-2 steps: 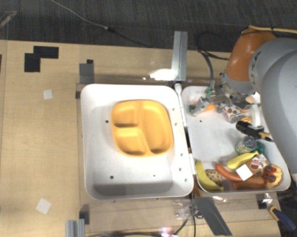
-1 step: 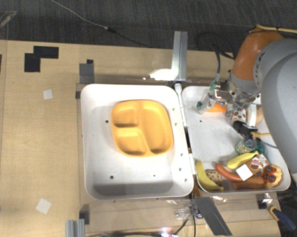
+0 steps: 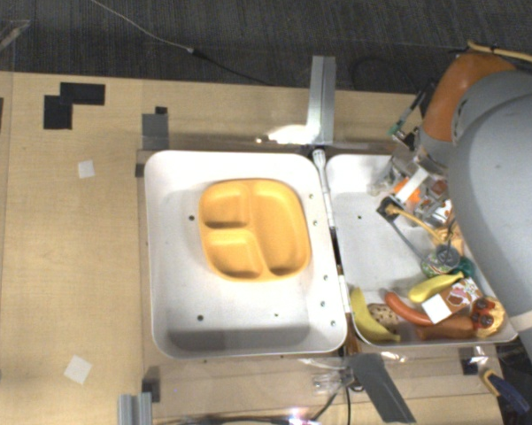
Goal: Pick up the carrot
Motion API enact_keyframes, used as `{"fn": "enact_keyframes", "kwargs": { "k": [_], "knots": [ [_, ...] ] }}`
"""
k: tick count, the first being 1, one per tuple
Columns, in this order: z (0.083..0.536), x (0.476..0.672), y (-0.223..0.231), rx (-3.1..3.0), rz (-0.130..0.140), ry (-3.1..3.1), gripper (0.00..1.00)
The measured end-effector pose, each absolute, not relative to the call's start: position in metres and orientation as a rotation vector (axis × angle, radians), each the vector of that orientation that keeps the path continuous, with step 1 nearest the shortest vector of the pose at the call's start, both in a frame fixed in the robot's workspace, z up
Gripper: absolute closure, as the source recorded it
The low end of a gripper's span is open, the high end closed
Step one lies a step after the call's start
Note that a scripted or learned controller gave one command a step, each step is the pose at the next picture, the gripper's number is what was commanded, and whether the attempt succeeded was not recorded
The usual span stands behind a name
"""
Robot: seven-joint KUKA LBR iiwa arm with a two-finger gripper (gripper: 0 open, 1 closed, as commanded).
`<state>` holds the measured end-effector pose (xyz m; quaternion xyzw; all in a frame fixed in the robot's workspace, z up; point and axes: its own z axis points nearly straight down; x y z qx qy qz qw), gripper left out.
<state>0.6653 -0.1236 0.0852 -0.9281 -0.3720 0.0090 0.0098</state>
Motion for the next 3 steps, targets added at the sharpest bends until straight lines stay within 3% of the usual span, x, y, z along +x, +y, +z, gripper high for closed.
{"fn": "enact_keyframes", "kwargs": {
  "k": [1,2,3],
  "knots": [
    [0.099,0.671,-0.123,-2.910,-0.005,-1.182,1.00],
    [0.131,0.628,-0.128,-3.013,-0.005,-0.891,1.00],
    [0.186,0.595,-0.056,-3.104,-0.010,-0.474,1.00]
  ]
}}
